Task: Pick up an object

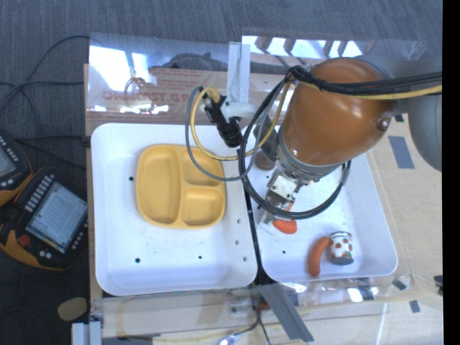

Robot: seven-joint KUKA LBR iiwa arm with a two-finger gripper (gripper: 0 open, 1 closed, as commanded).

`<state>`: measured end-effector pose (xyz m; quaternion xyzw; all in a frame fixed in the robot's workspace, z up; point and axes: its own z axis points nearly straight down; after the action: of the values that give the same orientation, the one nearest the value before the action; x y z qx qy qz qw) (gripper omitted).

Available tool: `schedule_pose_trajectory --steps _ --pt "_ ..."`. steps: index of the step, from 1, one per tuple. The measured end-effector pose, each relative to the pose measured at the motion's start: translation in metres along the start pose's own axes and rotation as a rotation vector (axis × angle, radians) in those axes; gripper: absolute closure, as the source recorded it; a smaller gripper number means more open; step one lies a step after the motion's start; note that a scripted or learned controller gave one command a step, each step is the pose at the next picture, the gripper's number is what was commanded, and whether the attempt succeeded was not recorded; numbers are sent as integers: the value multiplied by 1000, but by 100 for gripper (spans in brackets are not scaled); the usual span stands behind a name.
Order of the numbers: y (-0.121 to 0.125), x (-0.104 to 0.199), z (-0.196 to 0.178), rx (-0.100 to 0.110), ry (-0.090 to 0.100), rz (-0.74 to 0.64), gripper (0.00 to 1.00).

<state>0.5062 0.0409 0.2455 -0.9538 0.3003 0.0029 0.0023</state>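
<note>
The arm's big orange wrist band [336, 113] hangs over the right bin [374, 214], with the gripper [277, 205] beneath it near that bin's left wall. Just below the gripper a small orange-red object [286, 226] lies on the bin floor. An orange sausage-shaped object [316, 256] and a small grey-and-red rounded toy [341, 248] lie near the bin's front edge. A brown object [264, 159] peeks out beside the wrist.
A yellow divided tray [180, 185] lies in the left bin [115, 250]. Yellow and black cables [208, 131] loop from the wrist over the divider between the bins. A control pendant [43, 214] lies on the floor at the left.
</note>
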Motion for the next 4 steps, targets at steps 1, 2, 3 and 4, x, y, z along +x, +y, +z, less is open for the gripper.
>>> schedule_pose_trajectory --steps 1,2,3,4 --pt "-31 -24 47 -2 -2 -158 100" --pt "1 -12 8 0 2 169 100" --pt "-28 -40 19 -1 3 685 100" --pt "-10 -34 -15 0 4 478 100"
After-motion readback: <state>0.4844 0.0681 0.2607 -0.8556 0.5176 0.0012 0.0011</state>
